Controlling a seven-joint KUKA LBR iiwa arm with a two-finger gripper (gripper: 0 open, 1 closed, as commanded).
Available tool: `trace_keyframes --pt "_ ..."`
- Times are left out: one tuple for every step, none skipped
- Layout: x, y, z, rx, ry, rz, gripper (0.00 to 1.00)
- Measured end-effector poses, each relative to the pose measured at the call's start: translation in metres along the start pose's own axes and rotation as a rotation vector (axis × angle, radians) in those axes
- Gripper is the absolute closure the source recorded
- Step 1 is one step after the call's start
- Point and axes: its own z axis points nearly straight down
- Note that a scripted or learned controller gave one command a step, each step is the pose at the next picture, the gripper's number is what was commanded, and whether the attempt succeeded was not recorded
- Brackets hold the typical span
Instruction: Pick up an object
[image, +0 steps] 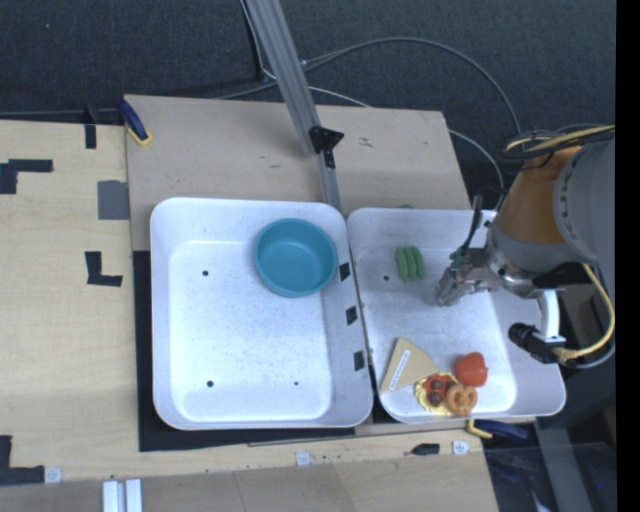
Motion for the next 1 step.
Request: trace_keyframes --pt "0.0014 0.0054 -0.0616 -0.002 0.001 0.000 1.00"
